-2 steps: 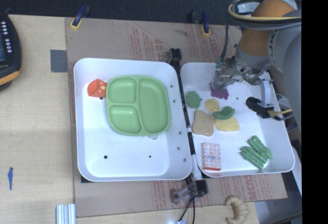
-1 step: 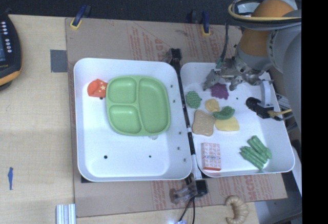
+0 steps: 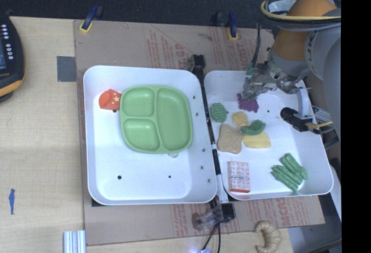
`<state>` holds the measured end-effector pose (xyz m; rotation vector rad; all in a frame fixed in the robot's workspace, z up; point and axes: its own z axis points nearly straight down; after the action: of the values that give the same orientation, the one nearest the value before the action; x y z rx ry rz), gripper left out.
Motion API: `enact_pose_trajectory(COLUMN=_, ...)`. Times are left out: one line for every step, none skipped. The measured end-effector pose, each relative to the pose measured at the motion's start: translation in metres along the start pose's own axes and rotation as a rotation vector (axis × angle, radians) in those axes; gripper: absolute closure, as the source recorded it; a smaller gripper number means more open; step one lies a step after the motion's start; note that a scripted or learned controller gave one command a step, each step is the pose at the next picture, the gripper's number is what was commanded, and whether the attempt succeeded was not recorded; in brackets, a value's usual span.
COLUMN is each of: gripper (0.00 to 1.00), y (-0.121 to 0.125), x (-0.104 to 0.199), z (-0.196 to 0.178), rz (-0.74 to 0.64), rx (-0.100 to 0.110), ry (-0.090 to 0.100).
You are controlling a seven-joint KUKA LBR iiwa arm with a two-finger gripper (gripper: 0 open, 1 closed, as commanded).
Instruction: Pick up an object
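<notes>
A: Camera view, entry one. Where did the gripper (image 3: 253,88) stand?

B: It hung low at the far edge of the right bin (image 3: 301,188), directly over the purple toy (image 3: 248,103) and apparently touching its top. The arm (image 3: 301,32) reached in from the right, so that far corner was its shortest approach.

A: State of the jaws?

B: Could not be told; the wrist hid the gap between them. No object was seen pinched, so no hold was recorded.

A: The task's thing, then?

B: Judged to be the purple toy, lying flat on the bin floor with clear floor on most sides. That likely made it an easier target than the crowded group nearer the middle.

A: Which group?

B: The green round piece (image 3: 218,112), yellow piece (image 3: 239,118), dark green leafy piece (image 3: 253,127), tan slab (image 3: 229,139) and pale yellow piece (image 3: 257,141) sat close together, some touching. The green beans (image 3: 290,171) and small carton (image 3: 238,176) lay apart at the near side.

A: Left bin?

B: The left bin (image 3: 98,176) held a green divided plate (image 3: 156,118) with a red piece (image 3: 109,99) beside it. Both bins sat on cardboard clamped to the table (image 3: 40,147), presumably to stop sliding.
</notes>
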<state>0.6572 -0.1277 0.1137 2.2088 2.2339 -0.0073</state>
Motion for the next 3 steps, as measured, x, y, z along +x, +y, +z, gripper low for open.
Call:
enact_pose_trajectory(gripper=0.00, y=0.000, x=0.000, z=0.001, rz=0.000, rx=0.001, ry=0.000)
enact_pose_trajectory(gripper=1.00, y=0.000, x=-0.001, z=-0.011, rz=-0.001, rx=-0.002, ry=-0.002)
enact_pose_trajectory(gripper=0.00, y=0.000, x=-0.001, z=-0.010, rz=-0.001, rx=-0.001, ry=-0.002)
